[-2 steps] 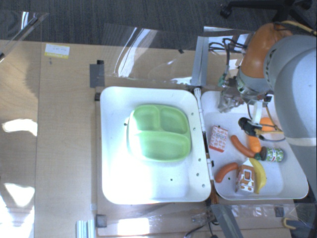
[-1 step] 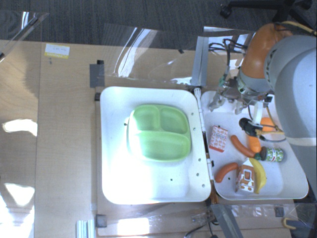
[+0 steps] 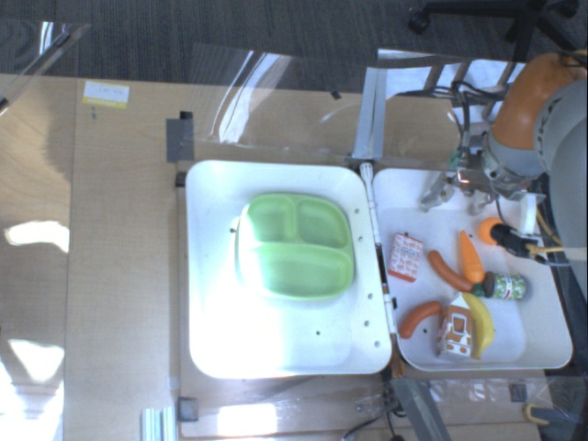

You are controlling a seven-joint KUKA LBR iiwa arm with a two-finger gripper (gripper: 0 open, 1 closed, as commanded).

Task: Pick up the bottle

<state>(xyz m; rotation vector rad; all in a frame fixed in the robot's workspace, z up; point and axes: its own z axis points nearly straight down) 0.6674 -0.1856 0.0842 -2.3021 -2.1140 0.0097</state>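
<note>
Bottle [image 3: 503, 287]: small, green label, dark cap, lying on its side in right bin [image 3: 542, 352], touching banana [image 3: 481, 323] tip, just beside carrot [image 3: 470, 256]. Gripper [image 3: 458, 189]: fingers spread apart, unladen, well apart from bottle.

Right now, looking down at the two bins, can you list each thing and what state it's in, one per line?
Bottle: lying on its side in the right bin, apart from the pincer.
Pincer: at the right bin's far end, over bare floor, holding nothing.
Carrot: lying flat.
Banana: lying against the small carton.
Two sausages: lying flat, apart.
Green tray: flat in the left bin, nothing in its compartments.
</note>
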